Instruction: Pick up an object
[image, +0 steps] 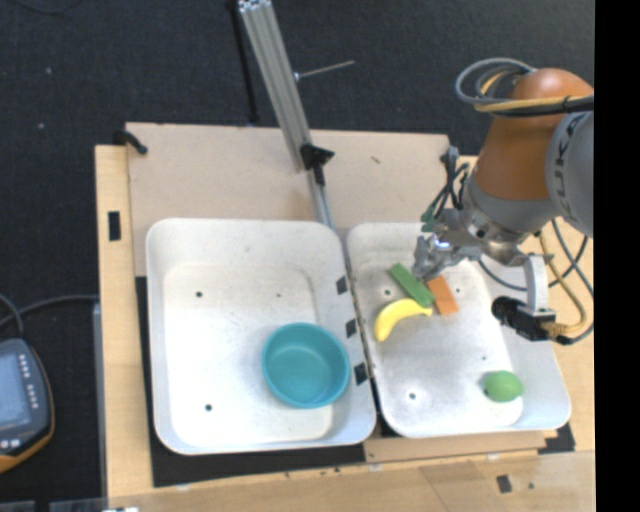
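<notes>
camera view has my hand (432, 256) low over the far part of the right bin (455, 405), just above a cluster of three things: a green stick (408, 283), an orange block (443, 296) and a yellow banana (400, 317), all touching or nearly so. whether my hand is apart or together i cannot tell; the wrist hides it.

the banana looks like a light, hollow plastic toy, smooth and curved, likely to slip or roll if pinched at the tips; i'd take it across the middle of the arc. the stick and block seem stiff and flat-sided, easier to clamp but crowded together. a green ball (502, 386) sits well apart near the front corner, round and prone to rolling. the left bin (180, 260) holds a teal bowl (305, 364), thin-walled, best taken by the rim.
</notes>
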